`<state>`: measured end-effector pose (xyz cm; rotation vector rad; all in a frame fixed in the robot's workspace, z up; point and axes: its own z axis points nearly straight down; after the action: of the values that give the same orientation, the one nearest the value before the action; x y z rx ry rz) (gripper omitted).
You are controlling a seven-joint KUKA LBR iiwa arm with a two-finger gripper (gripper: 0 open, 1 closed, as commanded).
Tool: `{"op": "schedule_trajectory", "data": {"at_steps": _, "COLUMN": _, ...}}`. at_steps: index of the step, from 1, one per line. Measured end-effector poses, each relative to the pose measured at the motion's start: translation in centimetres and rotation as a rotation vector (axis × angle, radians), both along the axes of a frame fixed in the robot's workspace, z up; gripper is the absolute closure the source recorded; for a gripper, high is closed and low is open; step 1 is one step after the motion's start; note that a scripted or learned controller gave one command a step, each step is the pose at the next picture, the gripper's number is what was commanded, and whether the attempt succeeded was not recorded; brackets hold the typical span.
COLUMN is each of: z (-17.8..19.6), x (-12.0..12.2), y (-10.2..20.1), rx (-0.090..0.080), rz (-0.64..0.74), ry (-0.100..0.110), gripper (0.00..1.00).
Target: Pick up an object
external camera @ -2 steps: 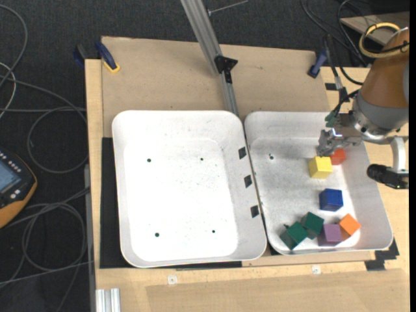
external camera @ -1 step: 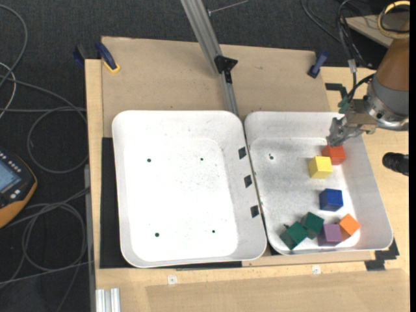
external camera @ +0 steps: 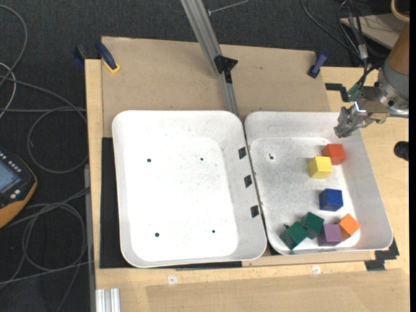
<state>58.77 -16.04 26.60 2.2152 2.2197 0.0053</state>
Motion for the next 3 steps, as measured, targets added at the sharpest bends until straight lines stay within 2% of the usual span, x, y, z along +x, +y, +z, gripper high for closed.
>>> {"op": "schedule_trajectory", "data": {"at_steps": 1, "z": 0.5, "x": 0.2, "y": 4.8, "rx": 0.003, "rz": 0.004, "ry": 0.005, "gripper": 1.00}}
{"op": "schedule_trajectory", "data": {"at_steps": 2, "z": -0.9, "x": 0.9, "y": 10.5, "rx": 0.005, "rz": 0.005, "ry": 0.009, "gripper": 1.00}}
{"op": "schedule_trajectory", "data": {"at_steps": 3, "z": -0.7, "x": 1.3, "y": 15.2, "rx": 0.004, "rz": 0.004, "ry": 0.005, "gripper": 1.00}}
